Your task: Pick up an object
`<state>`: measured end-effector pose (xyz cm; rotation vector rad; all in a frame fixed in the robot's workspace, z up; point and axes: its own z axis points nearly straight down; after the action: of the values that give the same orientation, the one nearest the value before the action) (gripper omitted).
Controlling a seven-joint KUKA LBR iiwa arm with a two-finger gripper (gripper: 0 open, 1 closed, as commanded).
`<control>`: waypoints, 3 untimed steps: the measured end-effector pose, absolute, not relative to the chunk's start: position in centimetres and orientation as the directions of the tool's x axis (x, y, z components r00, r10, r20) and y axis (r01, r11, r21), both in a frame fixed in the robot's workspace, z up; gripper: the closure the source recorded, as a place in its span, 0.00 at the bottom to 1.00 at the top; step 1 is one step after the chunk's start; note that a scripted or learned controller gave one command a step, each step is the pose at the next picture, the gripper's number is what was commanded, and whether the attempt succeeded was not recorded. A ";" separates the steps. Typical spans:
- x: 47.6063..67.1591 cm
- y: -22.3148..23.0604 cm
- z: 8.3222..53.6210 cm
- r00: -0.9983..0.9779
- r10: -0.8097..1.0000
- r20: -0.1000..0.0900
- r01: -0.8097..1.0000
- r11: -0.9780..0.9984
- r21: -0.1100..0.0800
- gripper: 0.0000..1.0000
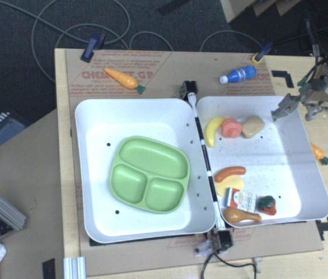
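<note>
The right bin (292,161) holds several toy foods. A yellow banana (212,131), a pink piece (231,128) and a tan lump (253,127) lie in a row near its back left. Lower left are a red sausage (230,172), a yellow piece (234,183), a small carton (241,199), a red and green piece (267,204) and a brown piece (242,217). My gripper (296,110) hovers over the bin's back right corner, open, with nothing between its fingers. It is to the right of the tan lump and apart from it.
A green divided plate (150,173) lies in the left bin (94,132). On the bench behind the bins are an orange carrot (123,78) and a blue bottle (238,75). A small carrot (318,153) lies just outside the right bin's right rim.
</note>
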<state>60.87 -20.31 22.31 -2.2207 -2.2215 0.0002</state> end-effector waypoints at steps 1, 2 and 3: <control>66.6 -14.0 15.8 -0.002 1.000 0.000 1.000 0.002 0.000 0.00; 66.0 -11.0 10.1 -0.001 1.000 -0.004 1.000 0.001 0.013 0.00; 60.1 -11.2 8.5 0.000 1.000 0.000 1.000 0.000 0.001 0.00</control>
<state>60.05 -11.18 8.47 -2.2223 -2.2218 -0.0005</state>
